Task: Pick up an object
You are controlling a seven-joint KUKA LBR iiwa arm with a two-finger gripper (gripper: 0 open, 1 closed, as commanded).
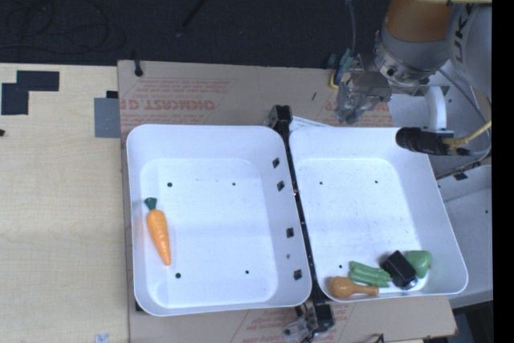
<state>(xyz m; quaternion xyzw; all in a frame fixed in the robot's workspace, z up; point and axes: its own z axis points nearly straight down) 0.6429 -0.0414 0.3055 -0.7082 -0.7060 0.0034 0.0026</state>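
Camera view: gripper (351, 110) hangs above the right bin's (450, 241) far rim, nothing in it; open or closed, cannot tell. Carrot (158, 233) lies in the left bin (209, 144); small items cluster in the right bin's near corner. Step judged: pre-approach. Next: choose a target, travel over it, descend.

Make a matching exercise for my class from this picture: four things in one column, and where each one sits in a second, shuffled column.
Things
1. carrot
2. black block
3. end effector
4. orange gourd

Places
A. above the far edge of the right bin
B. near corner of the right bin, between green pieces
C. by the left wall of the left bin
D. against the near wall of the right bin, left of the green beans

Pairs: 1-C, 2-B, 3-A, 4-D
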